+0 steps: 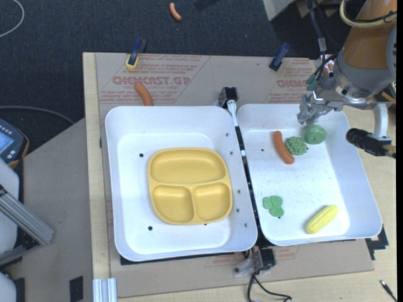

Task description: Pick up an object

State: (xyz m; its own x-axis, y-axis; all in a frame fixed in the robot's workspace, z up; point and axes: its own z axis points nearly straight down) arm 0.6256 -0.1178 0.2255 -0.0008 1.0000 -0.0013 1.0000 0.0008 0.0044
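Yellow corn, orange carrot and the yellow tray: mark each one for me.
yellow corn (322, 219), camera view, middle of the cob
orange carrot (283, 147), camera view, middle of its length
yellow tray (188, 166), camera view, floor of its large compartment

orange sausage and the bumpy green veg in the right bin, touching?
Touching. The camera view shows the orange sausage and the bumpy green vegetable pressed side to side in the right bin, no white floor between them.

Yellow tray (189, 184), white bins (126, 168), orange sausage (283, 147), yellow corn (322, 219), grn broccoli (295, 146).
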